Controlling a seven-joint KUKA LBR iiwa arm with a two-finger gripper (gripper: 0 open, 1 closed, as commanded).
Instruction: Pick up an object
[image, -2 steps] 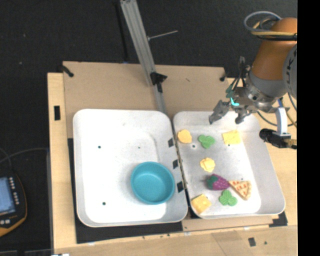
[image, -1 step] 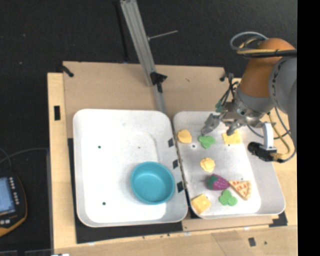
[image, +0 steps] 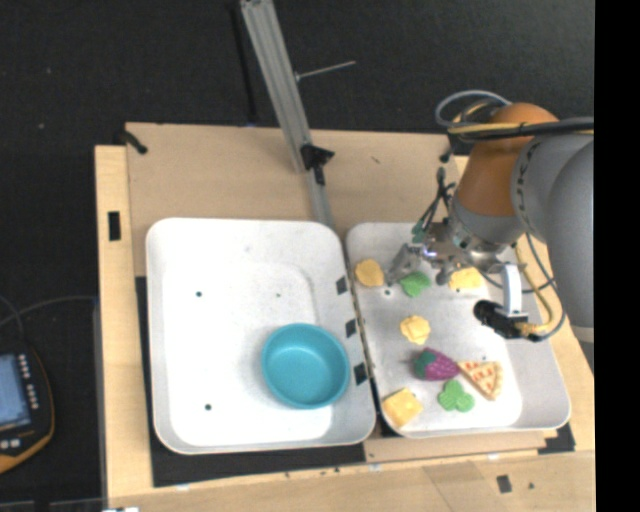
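My gripper (image: 422, 262) hangs low over the back of the right bin (image: 540, 400), under the orange wrist band. A small green toy (image: 414, 286) lies just in front of it, touching or nearly touching it. A yellow piece (image: 370, 272) sits to its left and another yellow piece (image: 466, 279) to its right. Further forward lie a third yellow piece (image: 415, 327), purple grapes (image: 436, 365), a pizza slice (image: 482, 378), a green clover shape (image: 457, 398) and a yellow block (image: 402, 407).
The left bin (image: 200, 260) holds a blue bowl (image: 305, 365) near its front right. A grey metal pole (image: 285, 90) slants up from behind the bins. Black cable and a connector (image: 500, 318) hang off the arm over the right bin.
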